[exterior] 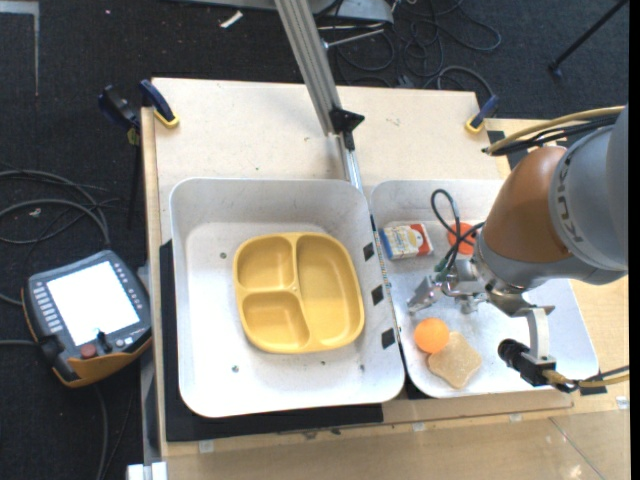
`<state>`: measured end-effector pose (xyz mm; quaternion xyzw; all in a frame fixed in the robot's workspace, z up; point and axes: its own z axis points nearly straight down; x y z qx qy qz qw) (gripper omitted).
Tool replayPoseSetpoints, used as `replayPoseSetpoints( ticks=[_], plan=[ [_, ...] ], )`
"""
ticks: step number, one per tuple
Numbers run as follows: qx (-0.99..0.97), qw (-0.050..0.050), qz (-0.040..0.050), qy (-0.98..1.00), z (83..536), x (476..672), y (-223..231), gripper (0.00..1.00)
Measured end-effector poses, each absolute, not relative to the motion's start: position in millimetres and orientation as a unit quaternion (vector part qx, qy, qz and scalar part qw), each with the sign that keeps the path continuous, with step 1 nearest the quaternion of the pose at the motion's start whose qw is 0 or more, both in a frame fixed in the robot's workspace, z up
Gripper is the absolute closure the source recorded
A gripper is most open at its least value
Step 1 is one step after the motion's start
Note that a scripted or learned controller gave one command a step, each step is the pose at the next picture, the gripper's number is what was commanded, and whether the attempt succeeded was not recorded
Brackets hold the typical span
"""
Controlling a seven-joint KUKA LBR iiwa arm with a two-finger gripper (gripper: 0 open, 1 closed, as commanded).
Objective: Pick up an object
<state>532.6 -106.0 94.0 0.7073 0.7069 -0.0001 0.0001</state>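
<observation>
Whether the metal jaws (447,290) are wide or narrow cannot be told; they hover low in the right white bin (575,313), just above a round orange ball (431,336). A tan bread-like slice (455,361) touches the ball's near right. A small white carton (405,240) lies farther back. The left white bin (200,268) holds a yellow three-compartment plastic tray (298,291).

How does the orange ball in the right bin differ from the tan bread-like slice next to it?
The small round orange ball is bright and smooth; the flat tan bread-like slice is pale and rough-looking. The ball is a sphere, the slice lies flat with squarish corners. The slice covers more of the floor than the ball. The ball sits nearer the bin's left side, the slice closer to its near rim. Both lie in the right white bin, touching or nearly so.
</observation>
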Motion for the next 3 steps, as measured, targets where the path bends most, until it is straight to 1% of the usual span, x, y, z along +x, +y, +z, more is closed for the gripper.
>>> replayPoseSetpoints(
  ticks=[1, 3],
  plan=[
    [0.707, 0.001, 0.0009, 0.707, 106, 533.6, -106, 1.0],
    [0.706, 0.003, 0.0019, 0.708, 232, 531.2, -106, 1.0]
  ],
)
